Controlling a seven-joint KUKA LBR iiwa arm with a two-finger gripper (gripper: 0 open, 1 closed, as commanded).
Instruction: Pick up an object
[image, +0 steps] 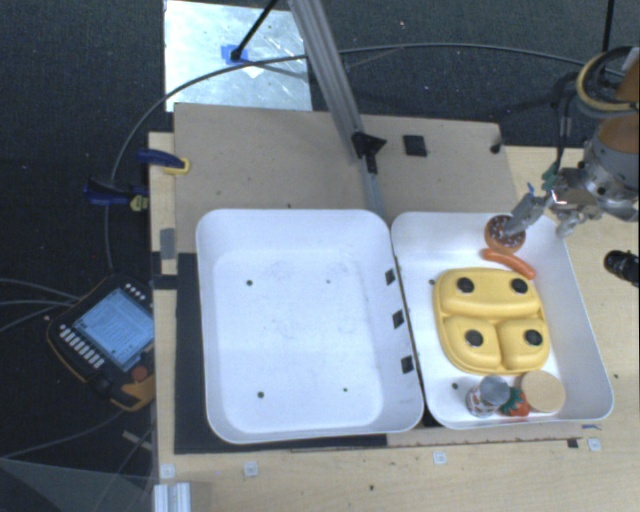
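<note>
Hovering tool over brown disc | right bin | jaw state unclear, disc partly hidden

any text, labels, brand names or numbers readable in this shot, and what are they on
None can be read.
Handheld control pendant left of the bench: its lit screen shows light patches, too blurred to read.
Small can in the right bin: any label is too small to make out.
Yellow moulded tray: plain, no markings visible.
</note>
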